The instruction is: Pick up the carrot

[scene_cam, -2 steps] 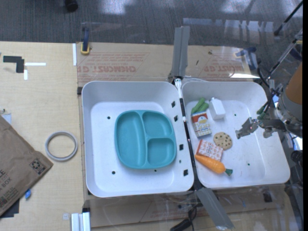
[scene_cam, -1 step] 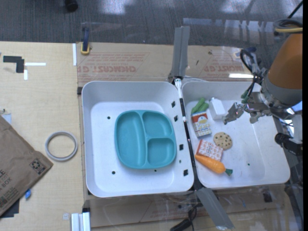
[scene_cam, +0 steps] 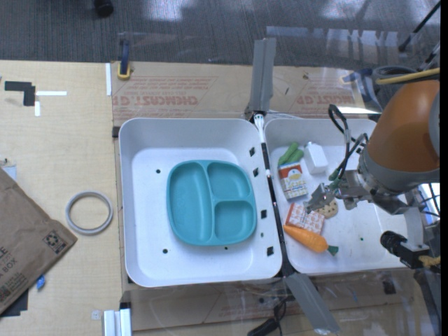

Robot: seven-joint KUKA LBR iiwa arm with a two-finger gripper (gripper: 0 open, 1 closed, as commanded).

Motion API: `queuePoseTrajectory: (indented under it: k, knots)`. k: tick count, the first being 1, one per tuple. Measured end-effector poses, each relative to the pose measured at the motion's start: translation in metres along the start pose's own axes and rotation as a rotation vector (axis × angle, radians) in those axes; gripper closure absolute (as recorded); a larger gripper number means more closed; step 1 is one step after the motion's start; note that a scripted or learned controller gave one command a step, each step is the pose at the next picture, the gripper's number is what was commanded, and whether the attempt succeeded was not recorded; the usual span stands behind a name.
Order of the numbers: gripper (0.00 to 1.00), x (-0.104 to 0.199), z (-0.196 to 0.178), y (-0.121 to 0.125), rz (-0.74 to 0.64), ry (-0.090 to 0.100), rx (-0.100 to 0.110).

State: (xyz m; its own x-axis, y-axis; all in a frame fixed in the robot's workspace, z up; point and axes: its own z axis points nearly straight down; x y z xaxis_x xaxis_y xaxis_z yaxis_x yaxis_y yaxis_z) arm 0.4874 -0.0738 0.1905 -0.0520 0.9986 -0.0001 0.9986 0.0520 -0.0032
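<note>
Camera view has the bench [scene_cam: 63, 145] with two white bins, the left bin [scene_cam: 133, 187] carrying a teal divided plate [scene_cam: 210, 201] in its middle, and the grey-and-orange arm [scene_cam: 409, 131] leaning over the right bin [scene_cam: 364, 247] from its right edge. Its hand [scene_cam: 323, 200] hangs low near the middle of that bin with nothing between the fingers, though honestly can't tell if they're apart or together. Carrot [scene_cam: 306, 238] lies by the right bin's front-left corner, just beside a red-and-white packet [scene_cam: 305, 219], with a small carton [scene_cam: 294, 180], a white block [scene_cam: 316, 157] and a green veggie [scene_cam: 289, 153] toward the back-left corner.
</note>
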Motion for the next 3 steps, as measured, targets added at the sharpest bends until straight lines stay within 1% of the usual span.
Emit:
queuePoseTrajectory:
  k: [1, 2, 3]
  knots:
    - [0.0, -0.0219, 0.0962, -0.0103, 0.244, 0.002, -0.004]
    - [0.0, -0.0207, 0.0961, -0.01, 0.246, 0.001, -0.006]
    - [0.0, -0.0193, 0.0961, -0.0098, 0.286, 0.002, -0.006]
